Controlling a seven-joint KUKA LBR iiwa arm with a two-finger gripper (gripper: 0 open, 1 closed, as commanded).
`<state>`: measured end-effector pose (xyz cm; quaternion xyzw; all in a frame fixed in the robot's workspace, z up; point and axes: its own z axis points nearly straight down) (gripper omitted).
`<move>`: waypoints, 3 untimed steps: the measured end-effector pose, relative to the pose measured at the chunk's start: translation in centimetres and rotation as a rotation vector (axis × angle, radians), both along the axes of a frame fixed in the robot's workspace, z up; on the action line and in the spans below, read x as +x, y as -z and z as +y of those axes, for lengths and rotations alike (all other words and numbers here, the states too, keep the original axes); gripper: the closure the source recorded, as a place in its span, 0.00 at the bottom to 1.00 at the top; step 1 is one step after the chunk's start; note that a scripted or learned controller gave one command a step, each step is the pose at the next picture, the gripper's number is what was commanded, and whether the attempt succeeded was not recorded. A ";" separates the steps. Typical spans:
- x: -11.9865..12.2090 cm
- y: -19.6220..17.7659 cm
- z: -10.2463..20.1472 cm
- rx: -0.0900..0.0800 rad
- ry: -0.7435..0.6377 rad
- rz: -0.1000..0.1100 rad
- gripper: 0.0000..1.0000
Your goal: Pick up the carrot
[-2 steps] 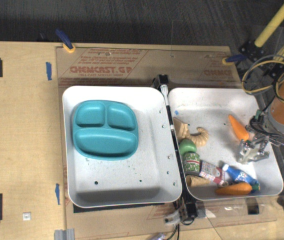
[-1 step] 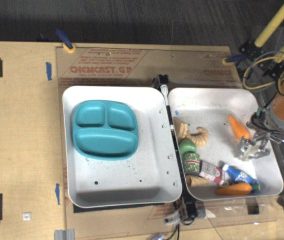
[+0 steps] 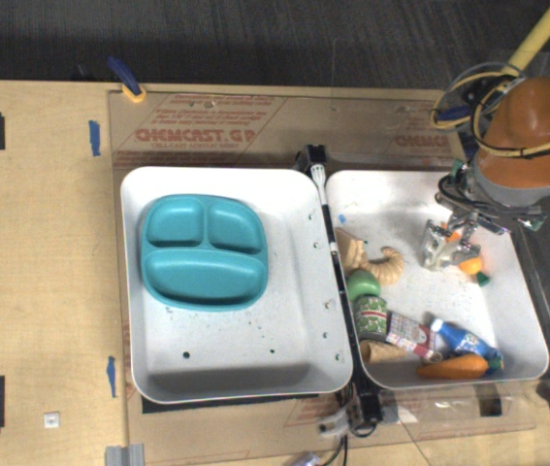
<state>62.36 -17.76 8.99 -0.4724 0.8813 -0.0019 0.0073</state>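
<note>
A small orange carrot (image 3: 471,265) with a green tip lies in the right bin (image 3: 532,304), near its right wall. My gripper (image 3: 447,249) hangs low over the bin floor just left of it, below the grey and orange wrist. Its two silver fingers (image 3: 434,245) stand apart, open, with bare bin floor between them. The right finger is close beside the carrot's upper end; I cannot tell whether they touch. The carrot is not between the fingers.
A teal divided plate (image 3: 204,250) rests in the left bin (image 3: 284,352). The right bin also holds a tan toy (image 3: 383,263), a green can (image 3: 367,304), a red packet (image 3: 407,335), a blue tube (image 3: 464,341) and a long orange item (image 3: 452,366) by the front wall.
</note>
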 end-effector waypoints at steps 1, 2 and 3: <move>-3.6 0.0 -3.8 -0.003 -0.646 0.001 1.00; -2.3 -7.6 1.9 -0.008 -0.608 -0.001 1.00; -2.6 -7.3 1.7 -0.005 -0.605 0.006 0.00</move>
